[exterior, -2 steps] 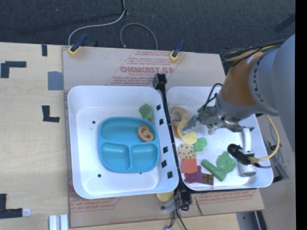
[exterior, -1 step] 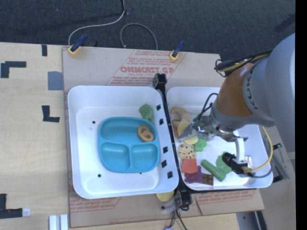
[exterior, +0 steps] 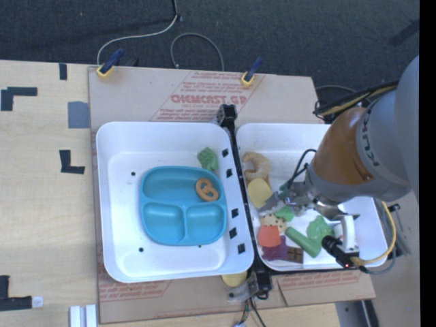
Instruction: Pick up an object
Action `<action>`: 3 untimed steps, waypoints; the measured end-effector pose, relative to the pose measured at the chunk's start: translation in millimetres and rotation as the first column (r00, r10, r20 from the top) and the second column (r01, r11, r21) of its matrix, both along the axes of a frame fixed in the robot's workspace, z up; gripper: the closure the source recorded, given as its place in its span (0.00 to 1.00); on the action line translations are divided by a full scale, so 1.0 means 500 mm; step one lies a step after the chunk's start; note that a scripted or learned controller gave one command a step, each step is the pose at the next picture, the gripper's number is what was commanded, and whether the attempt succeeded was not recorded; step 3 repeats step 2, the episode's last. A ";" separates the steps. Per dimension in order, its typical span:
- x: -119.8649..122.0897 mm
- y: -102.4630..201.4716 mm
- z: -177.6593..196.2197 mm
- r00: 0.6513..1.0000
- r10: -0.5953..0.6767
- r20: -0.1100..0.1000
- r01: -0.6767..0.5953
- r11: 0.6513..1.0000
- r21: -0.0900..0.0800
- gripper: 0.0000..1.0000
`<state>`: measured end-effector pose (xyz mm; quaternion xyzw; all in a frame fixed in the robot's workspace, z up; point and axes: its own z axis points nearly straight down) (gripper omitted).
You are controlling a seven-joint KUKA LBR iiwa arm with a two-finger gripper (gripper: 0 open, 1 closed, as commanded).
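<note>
Camera view looks down on a tabletop (exterior: 41,182) with two white bins side by side. The left bin (exterior: 112,203) holds one blue tray (exterior: 170,213) with three pockets. One orange pretzel (exterior: 207,190) lies on the tray's top right corner, and one green leafy toy (exterior: 208,159) sits just above the tray, on the bin floor.

The right bin (exterior: 272,136) holds a small pile of toy food (some bits are too small to name). I count one tan ring (exterior: 257,163), one yellow piece (exterior: 259,193) just under it, one red block (exterior: 270,236), one purple piece (exterior: 276,252) under that, and one long green piece (exterior: 303,242) beside them.

The arm (exterior: 354,155) reaches in from the right. Its pincer (exterior: 289,201) hangs low over the pile, near the yellow piece. I cannot tell if it is wide or narrow, or if it grips any toy.

Two clamps, one at (exterior: 109,64) and the other at (exterior: 251,69), sit on the cardboard's (exterior: 197,101) far edge.
</note>
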<state>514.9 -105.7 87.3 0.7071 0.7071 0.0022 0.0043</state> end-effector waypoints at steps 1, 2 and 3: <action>0.002 -0.002 0.020 1.000 0.000 0.000 0.000 1.000 -0.002 1.00; 0.039 0.005 0.098 1.000 0.002 -0.007 -0.002 1.000 0.003 1.00; 0.039 0.005 0.098 1.000 0.002 -0.007 -0.002 1.000 0.003 1.00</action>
